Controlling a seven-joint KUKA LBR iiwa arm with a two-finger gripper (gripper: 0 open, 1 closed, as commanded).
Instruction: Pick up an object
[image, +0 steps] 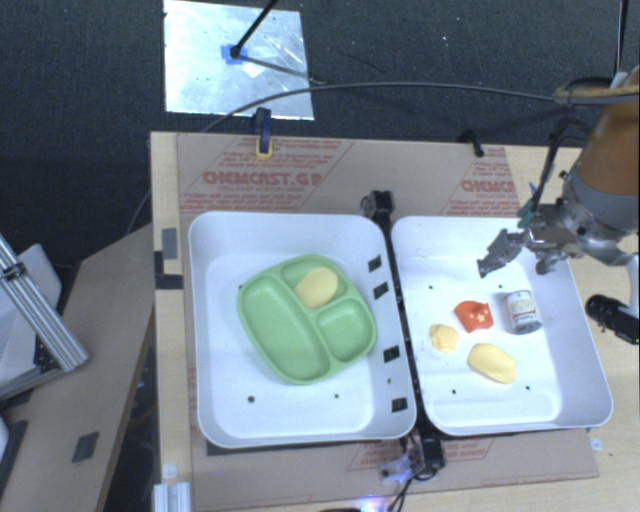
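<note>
Over right bin (560, 405) | fingers (497, 259) spread — nothing between them | above red object (474, 315)

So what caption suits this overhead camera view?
Pincer above right bin of small objects; green tray in left bin.
</note>
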